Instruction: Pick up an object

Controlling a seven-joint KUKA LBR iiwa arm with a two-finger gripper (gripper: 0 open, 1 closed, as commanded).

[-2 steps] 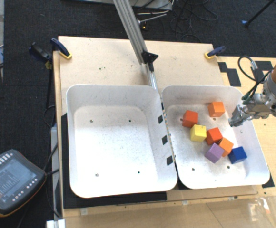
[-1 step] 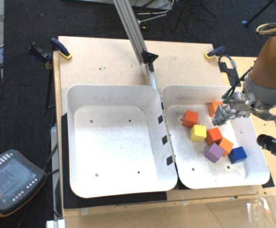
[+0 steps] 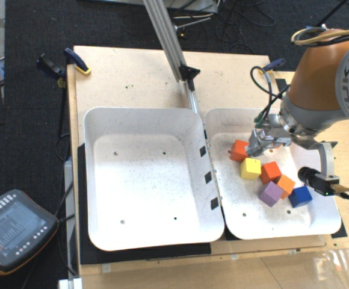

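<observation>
The arm reaches in from the right over the right-hand bin [image 3: 319, 224], and its fingers [image 3: 256, 149] hang low above the cluster of blocks; whether they are spread or pressed together cannot be told, since the wrist hides them from above. An orange block [image 3: 239, 150] lies just to the left of the fingers, touching or nearly touching them. A yellow block [image 3: 251, 168] sits directly below the fingers, toward the front of the bin. Further from the fingers, to their lower right, come a second orange block [image 3: 271, 171], a smaller orange block [image 3: 285, 184], a purple block [image 3: 271, 193] and a blue block [image 3: 300, 196], all packed close together. The left-hand bin [image 3: 102, 125] lies well to the left of the fingers on the pale counter [image 3: 132, 77].
</observation>
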